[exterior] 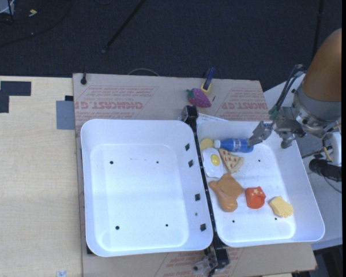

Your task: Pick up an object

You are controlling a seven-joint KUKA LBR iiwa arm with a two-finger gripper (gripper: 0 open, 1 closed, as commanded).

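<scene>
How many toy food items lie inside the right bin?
5, in the right bin: fried egg at far left, waffle beside it, brown piece at near left, red piece in the middle, yellow piece nearer the right wall. The blue bottle isn't counted.

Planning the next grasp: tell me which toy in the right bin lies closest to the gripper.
The blue bottle, lying on its side at the far end of the right bin. Its end sits right by the gripper; the waffle piece, fried egg, brown piece, red piece and yellow piece lie further off.
</scene>
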